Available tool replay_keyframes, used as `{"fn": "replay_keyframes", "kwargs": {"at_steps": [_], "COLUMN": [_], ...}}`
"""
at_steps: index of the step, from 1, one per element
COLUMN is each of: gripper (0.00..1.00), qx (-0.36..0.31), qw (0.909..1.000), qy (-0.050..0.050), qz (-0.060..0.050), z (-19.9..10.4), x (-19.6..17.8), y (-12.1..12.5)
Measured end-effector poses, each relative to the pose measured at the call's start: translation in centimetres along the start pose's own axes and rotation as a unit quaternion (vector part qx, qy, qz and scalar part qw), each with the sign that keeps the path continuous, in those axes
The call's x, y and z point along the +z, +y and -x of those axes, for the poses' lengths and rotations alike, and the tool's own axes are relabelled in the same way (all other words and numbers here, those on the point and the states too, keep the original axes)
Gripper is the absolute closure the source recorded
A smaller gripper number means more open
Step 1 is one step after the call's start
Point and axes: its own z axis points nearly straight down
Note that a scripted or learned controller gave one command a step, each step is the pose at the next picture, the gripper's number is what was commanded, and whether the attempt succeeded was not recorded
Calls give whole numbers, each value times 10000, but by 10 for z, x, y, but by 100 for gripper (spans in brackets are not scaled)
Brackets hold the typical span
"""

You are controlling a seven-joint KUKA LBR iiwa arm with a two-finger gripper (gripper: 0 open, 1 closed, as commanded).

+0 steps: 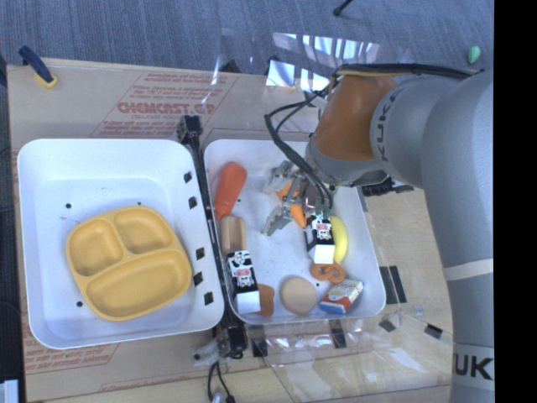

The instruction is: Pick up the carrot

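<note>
From my feed the carrot (229,189) lies against the left wall of the right bin (373,263) — nothing touching it. The gripper (284,200) hangs just right of the carrot, jaws apart, empty. Left of the carrot, a yellow tray (127,261).

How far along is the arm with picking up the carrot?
Done: the gripper has reached into the right bin, low among the items. In hand: nothing visibly; the carrot lies apart from it, against the bin's left wall. Left: move over to the carrot, close on it and lift.
</note>
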Motion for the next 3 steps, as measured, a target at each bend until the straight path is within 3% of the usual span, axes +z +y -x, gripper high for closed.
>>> {"fn": "replay_keyframes", "kwargs": {"at_steps": [1, 2, 3], "gripper": [100, 100, 100], "qx": [-52, 1001, 1083], "qw": [10000, 9949, 9941], "qy": [-70, -77, -14], "qz": [2, 6, 8], "z": [4, 11, -62], "x": [-17, -72, 1], "y": [3, -13, -74]}}
